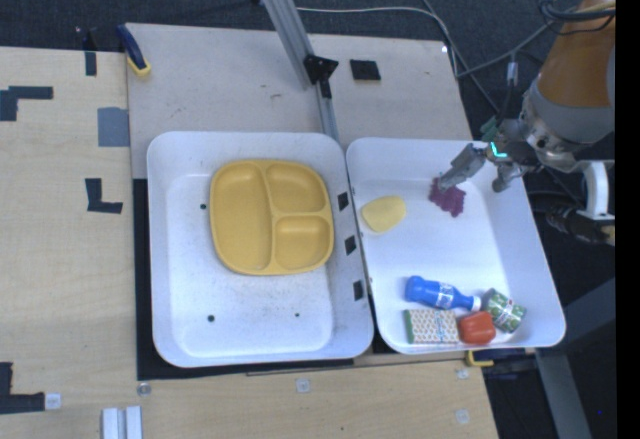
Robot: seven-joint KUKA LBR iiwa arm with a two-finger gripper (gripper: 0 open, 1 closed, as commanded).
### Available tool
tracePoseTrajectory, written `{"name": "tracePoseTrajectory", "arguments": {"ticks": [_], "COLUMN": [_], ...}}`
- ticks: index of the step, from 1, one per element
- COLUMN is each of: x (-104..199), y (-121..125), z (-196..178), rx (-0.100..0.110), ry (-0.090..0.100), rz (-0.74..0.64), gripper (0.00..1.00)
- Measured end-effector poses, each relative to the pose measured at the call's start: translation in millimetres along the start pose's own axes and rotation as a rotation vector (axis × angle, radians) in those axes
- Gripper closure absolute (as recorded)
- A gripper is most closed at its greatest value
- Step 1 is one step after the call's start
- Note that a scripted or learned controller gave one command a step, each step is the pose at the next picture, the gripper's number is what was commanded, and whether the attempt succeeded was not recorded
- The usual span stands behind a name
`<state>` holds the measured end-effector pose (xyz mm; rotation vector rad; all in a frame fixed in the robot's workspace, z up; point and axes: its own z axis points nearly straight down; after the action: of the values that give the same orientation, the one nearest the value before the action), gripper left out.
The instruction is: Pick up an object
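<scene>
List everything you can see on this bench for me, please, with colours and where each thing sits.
Bins: two, white, side by side.
Divided plate: one, yellow, left bin.
Rounded lump: one, pale yellow, right bin, near the left wall.
Purple object: one, right bin, far end, by the tool.
Bottle: one, blue, right bin, near end.
Patterned packet: one, right bin, near edge.
Red object: one, beside the packet.
Can: one, greenish, near right corner.
Arm: one, grey and orange, right.
Tool: one, over the right bin's far end.

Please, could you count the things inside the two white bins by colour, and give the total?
Yellow: 2, the divided plate in the left bin and the lemon-like piece in the right bin
Purple: 1, the small toy below the hand
Blue: 1, the bottle
Red: 1, the round piece
Green: 1, the can
Mixed print: 1, the flat packet
Total: 7
</scene>
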<state>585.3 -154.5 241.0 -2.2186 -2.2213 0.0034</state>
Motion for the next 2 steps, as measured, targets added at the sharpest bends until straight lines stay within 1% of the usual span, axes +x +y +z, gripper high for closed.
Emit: {"name": "tracePoseTrajectory", "arguments": {"ticks": [1, 2], "x": [0, 1], "y": [0, 4], "z": [-1, 63], "rx": [-0.002, 0.004], "ry": [0.0, 0.0], "rz": [0.0, 0.0], "gripper": [0.0, 0.0]}}
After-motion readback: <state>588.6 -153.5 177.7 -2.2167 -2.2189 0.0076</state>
